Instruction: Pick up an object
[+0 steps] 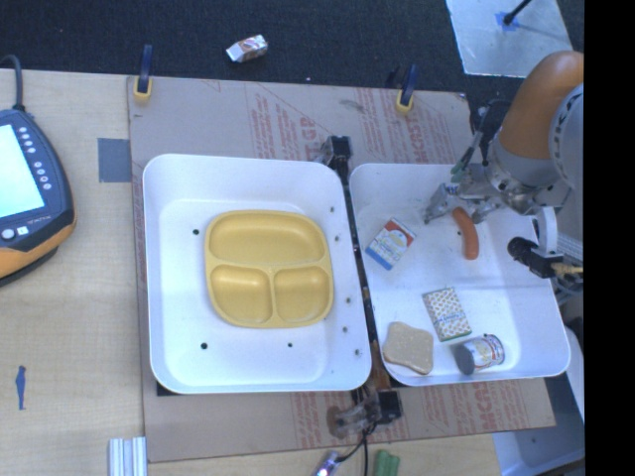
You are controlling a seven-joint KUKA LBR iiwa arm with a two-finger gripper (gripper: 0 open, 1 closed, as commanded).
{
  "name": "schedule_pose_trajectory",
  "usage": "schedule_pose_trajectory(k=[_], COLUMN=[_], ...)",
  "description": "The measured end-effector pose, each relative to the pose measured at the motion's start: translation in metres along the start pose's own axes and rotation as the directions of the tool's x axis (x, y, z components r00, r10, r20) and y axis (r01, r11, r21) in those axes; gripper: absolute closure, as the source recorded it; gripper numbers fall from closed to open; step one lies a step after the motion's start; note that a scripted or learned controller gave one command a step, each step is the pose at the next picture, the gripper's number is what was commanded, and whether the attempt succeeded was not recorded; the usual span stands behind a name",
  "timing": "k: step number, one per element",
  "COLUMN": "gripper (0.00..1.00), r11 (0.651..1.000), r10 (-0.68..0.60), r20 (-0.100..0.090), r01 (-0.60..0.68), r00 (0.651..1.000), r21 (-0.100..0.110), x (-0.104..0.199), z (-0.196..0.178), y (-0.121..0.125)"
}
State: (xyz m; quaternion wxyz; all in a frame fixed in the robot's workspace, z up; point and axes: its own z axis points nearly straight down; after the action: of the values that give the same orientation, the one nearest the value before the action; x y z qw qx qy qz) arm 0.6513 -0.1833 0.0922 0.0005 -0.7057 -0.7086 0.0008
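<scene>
Red lettering runs along the brown cardboard sheet (248, 127) under both bins, near the surface's far edge and again at its near edge; too small and faint to read. Small carton (390, 243), patterned packet (447, 312) and can (482, 353) in the right bin (536, 315) carry printed labels, none legible. Handheld screen unit (25, 191) at the left edge: display washed out, no characters readable.

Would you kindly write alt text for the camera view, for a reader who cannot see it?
The grey arm's pincer hangs over the right bin, at the top end of a toy sausage. That bin also holds a small carton, a patterned packet, a bread slice and a can. The left bin holds a yellow divided plate.
</scene>
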Motion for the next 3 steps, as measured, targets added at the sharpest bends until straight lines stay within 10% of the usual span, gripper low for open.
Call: schedule_pose_trajectory(k=[3], gripper=[0.0], r11=[1.0], r10=[0.0], r20=[-0.001], r01=[0.0], r00=[1.0], r21=[0.003], x=[-0.016], z=[0.0], y=[-0.016])
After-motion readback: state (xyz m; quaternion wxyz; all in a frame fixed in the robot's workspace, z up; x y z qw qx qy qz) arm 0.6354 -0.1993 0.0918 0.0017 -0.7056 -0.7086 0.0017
